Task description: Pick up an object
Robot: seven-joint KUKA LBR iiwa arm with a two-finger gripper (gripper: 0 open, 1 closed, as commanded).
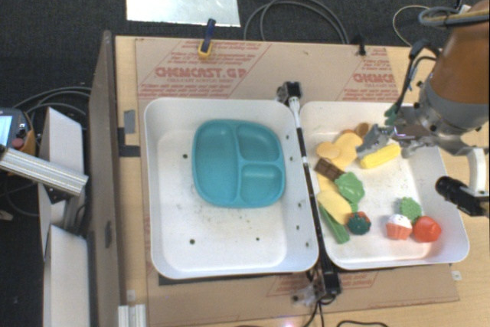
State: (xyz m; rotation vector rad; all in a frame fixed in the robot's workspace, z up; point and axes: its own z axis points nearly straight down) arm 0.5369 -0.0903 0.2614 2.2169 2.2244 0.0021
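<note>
My gripper (389,137) hangs over the upper part of the right bin (452,245), under the grey arm with its orange band (467,50). A yellow toy piece (380,157) lies just below and in front of it; whether they touch is unclear. To its left lie a pale yellow piece (341,148), a small brown block (328,168) and an orange-brown bit (361,130). Further forward are a green leafy piece (350,186), another pale yellow piece (333,203), a dark green stick (334,226) and a teal and red ball (358,223).
A cupcake (397,227), a small green piece (410,207) and a red tomato (426,229) sit at the right bin's front right. The left bin (172,241) holds a teal divided plate (237,163). A black part (459,195) juts in beyond the bin's right rim.
</note>
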